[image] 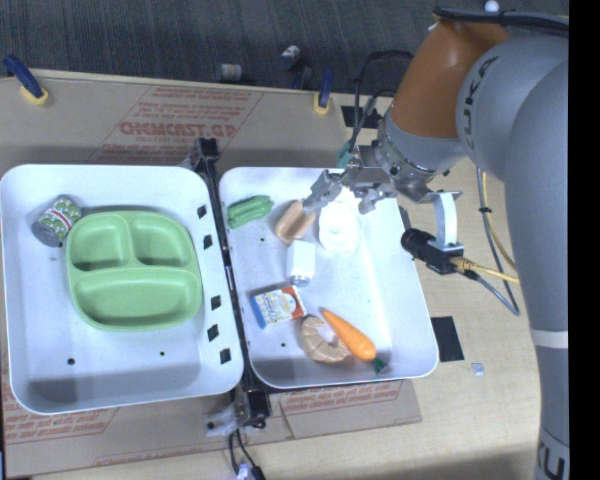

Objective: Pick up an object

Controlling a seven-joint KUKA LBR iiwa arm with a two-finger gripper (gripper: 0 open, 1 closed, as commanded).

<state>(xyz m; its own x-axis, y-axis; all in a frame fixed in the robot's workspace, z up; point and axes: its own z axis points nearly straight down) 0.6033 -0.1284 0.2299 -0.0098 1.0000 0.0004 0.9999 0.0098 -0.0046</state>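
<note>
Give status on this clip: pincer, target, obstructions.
Pincer over right bin, top edge, nothing seen held. Bread piece and white item just below it. Carrot, packet lie apart.

"What was under the bins?"

"A brown cardboard sheet [180,118] with red print. It lay flat on the bench."

"What held it down?"

"Blue clamps: one [25,78] at the far left corner, one [325,88] at the far edge."

"And past the bench?"

"Dark grey carpet [180,13]. The light was even, with soft shadows."
</note>
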